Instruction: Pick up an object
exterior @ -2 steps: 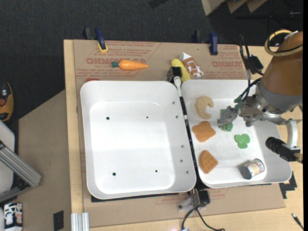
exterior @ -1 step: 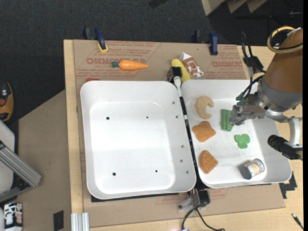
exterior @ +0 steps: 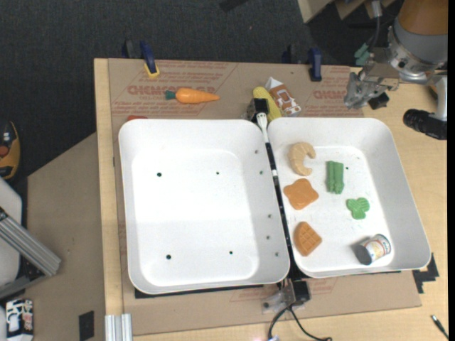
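Tool (exterior: 361, 91) hovering beyond right bin's (exterior: 398, 155) far rim, finger state unclear. Nearest pick, green block (exterior: 334, 176), lying nearer camera, leftward of tool, long axis running near-far.

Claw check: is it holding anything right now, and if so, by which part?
Nothing is held. The claw hangs above the right bin's far edge, with nothing between its fingers.

Grey arm (exterior: 419, 45), orange band, metallic gripper (exterior: 359, 91)

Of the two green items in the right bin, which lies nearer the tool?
The long dark-green piece; the tool hangs above the bin's far edge, while the small broccoli-like piece lies closer to the can.
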You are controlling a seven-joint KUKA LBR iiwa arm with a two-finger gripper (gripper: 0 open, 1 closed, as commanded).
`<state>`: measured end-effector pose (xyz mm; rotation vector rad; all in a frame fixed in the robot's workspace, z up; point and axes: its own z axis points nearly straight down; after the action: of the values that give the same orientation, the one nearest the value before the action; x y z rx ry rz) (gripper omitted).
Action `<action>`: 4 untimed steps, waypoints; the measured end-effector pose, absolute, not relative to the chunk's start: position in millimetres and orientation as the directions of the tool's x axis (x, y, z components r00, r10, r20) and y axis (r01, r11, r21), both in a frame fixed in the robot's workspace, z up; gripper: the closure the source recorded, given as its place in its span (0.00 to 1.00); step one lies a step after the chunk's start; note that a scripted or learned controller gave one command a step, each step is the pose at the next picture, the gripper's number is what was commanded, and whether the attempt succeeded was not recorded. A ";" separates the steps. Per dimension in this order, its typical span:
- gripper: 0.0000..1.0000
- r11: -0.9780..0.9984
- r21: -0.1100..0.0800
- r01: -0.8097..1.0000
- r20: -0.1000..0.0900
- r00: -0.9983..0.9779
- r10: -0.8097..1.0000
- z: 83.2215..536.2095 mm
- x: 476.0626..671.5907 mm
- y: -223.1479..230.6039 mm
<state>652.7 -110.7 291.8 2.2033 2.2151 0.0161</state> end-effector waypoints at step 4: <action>1.00 0.009 0.020 1.000 0.009 -0.009 1.000 514.7 550.8 207.4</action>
<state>550.8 207.4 514.7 2.2057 2.2261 0.0331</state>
